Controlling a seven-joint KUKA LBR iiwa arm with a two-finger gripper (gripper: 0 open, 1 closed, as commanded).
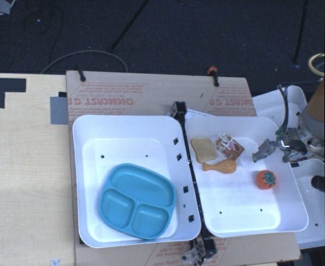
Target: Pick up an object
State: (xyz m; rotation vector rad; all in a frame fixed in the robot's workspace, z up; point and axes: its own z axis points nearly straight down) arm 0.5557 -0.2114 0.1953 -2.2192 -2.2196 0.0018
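Note:
The right bin [245, 215] holds a tan slice of toast [203, 148], a small brown and white packet [229, 146], a yellow-brown drumstick-shaped toy [221, 167] and an orange tomato-like toy with a green top [265, 179]. My gripper [275, 155] hangs over the bin's right side, above and a little right of the orange toy. It is open with nothing between its fingers. One finger [262, 150] points left toward the packet.
A blue three-compartment plate [137, 200] lies in the left bin [123, 129]. A black divider with clips [186, 165] runs between the bins. White sheeting and a cable [287, 101] lie at the right, beside the arm.

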